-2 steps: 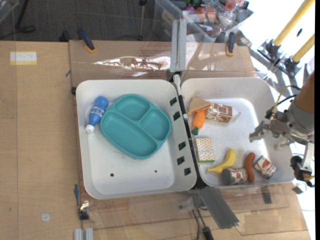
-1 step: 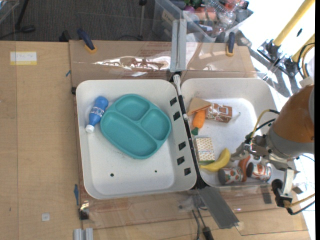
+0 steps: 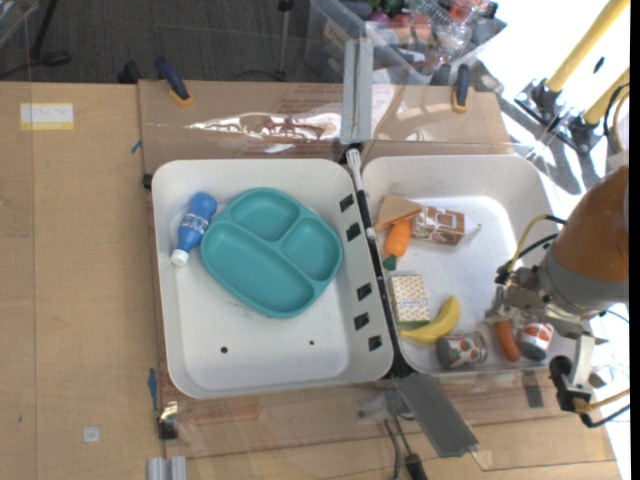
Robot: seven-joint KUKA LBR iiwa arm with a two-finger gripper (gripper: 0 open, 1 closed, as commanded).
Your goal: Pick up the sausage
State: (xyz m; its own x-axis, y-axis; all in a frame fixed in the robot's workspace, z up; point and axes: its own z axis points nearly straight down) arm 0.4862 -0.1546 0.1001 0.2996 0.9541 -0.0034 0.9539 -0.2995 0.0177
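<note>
You cannot tell from above how the fingers of your gripper (image 3: 522,320) stand, since the wrist covers them; it hangs low over the near right corner of the right bin (image 3: 480,206), right by the sausage (image 3: 508,341), an orange-red piece lying between a small can (image 3: 461,349) and a round silver thing (image 3: 535,339). A banana (image 3: 437,322) and a cracker box (image 3: 410,296) lie just left of the can, with a carrot (image 3: 397,240) and a brown carton (image 3: 439,226) further back. Your arm (image 3: 600,238) comes in from the right, orange band above the wrist, and the left bin (image 3: 190,358) holds a teal plate (image 3: 271,251) and a blue bottle (image 3: 192,226)
</note>
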